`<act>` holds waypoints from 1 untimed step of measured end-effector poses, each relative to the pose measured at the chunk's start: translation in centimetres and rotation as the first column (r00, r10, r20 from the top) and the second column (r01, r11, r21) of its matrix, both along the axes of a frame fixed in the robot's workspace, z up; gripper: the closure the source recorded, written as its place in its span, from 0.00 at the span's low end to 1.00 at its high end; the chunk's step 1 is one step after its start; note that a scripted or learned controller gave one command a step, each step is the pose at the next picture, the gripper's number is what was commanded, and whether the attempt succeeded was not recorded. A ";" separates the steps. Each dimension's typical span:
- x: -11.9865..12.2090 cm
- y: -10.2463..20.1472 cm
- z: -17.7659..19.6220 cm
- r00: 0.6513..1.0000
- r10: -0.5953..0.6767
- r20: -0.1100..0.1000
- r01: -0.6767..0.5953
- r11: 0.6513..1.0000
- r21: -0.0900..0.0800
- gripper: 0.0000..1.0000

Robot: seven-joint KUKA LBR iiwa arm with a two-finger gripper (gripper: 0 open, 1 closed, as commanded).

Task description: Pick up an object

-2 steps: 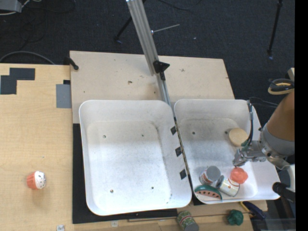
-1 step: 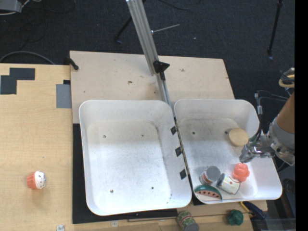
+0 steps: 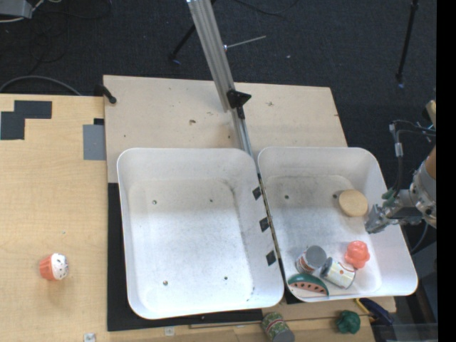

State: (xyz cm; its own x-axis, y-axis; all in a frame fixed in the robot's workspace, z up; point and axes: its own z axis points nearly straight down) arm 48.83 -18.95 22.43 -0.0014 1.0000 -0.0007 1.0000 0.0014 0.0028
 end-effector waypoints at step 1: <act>0.1 -0.1 2.7 1.000 0.000 -0.002 0.000 1.000 0.000 1.00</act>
State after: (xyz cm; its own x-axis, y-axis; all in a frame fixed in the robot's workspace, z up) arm 48.90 -19.02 25.10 -0.0011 1.0000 -0.0004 1.0000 0.0011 0.0012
